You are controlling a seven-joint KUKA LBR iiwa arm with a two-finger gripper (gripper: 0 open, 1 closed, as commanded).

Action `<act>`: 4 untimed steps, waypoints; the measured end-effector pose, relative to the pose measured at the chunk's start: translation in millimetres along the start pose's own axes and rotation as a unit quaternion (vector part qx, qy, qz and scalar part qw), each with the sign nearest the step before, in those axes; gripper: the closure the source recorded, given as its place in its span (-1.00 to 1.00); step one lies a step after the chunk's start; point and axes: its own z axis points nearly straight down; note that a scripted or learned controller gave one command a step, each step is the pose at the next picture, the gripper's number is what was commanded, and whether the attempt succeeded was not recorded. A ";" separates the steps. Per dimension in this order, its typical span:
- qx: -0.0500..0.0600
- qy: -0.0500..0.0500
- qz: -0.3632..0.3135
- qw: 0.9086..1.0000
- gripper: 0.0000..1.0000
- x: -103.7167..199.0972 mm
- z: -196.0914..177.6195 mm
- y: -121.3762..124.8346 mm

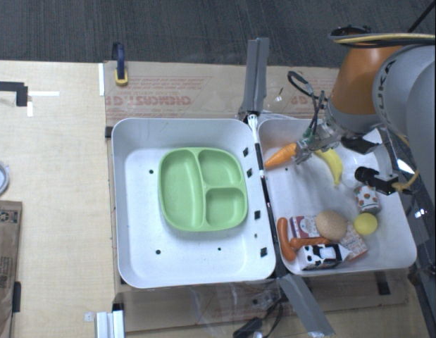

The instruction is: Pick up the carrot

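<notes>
- Two white bins side by side on the bench; left bin (133,210) has a green divided plate (203,188) in the middle
- Right bin (401,248) holds the carrot (280,156), lying at the upper left of that bin, close to the wall between the bins, thick end toward the wall, thin end pointing up-right
- Gripper (304,151) is down at the carrot's thin end; fingers look to touch or sit right at the tip, but can't tell if they're apart or clamped — too small and dark
- Arm (376,76) w/ orange band comes in from the upper right
- Banana (333,165) just right of the gripper, curving down
- Yellow lemon (366,223) near the bin's right side, small printed can (368,200) just above it
- Brown round item (331,224) at centre-bottom, resting on a red-and-white packet (302,228)
- Black-and-white carton (322,256) along the bottom edge, a red-orange sausage-shaped piece (284,239) to its left
</notes>
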 end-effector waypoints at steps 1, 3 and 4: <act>0.000 0.000 -0.023 1.000 1.00 -21.7 -84.1 -30.4; 0.002 0.001 0.139 0.990 1.00 93.5 -90.5 -97.1; 0.002 0.000 0.227 0.974 1.00 194.2 -90.1 -56.5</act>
